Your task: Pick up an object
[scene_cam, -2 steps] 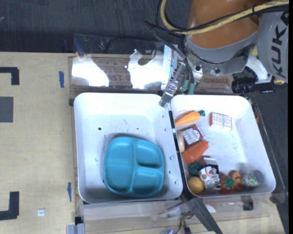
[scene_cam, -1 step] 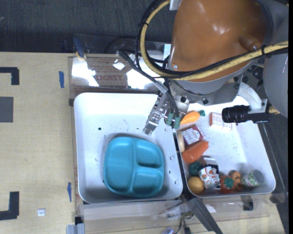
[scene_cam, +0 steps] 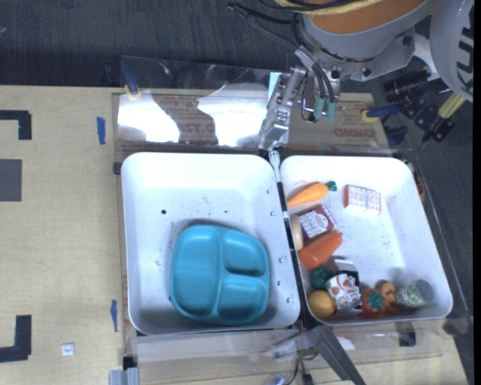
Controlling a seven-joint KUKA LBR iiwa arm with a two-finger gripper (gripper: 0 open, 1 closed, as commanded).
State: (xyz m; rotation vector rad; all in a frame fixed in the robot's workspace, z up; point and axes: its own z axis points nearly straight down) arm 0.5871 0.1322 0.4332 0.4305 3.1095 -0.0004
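The claw [scene_cam: 275, 135] hangs above the far rims of the two bins, over the seam where they meet, with the arm's [scene_cam: 361, 22] orange band and grey wrist above it at the top of the view. Whether it is open or closed cannot be told from this angle, and nothing can be seen in its grip. Its tip points down toward the strip between the bins, apart from every object.

The left bin [scene_cam: 150, 188] holds a blue tray [scene_cam: 220, 274] with three compartments, lying flat toward the near side.

The right bin [scene_cam: 398, 225] holds the loose objects. A carrot [scene_cam: 310, 193] lies near the far left corner, with a small red-and-white box [scene_cam: 362, 198] beside it to the right. Below the carrot sits a dark red packet [scene_cam: 316, 222], then an orange-red piece [scene_cam: 321, 249] tilted against the dividing wall. Along the near edge cluster a yellow ball [scene_cam: 322, 303], a printed carton [scene_cam: 344, 289], some small fruit-like pieces [scene_cam: 379, 295] and a can [scene_cam: 415, 292]; these touch or overlap one another.

The bins rest on a table [scene_cam: 60, 225].
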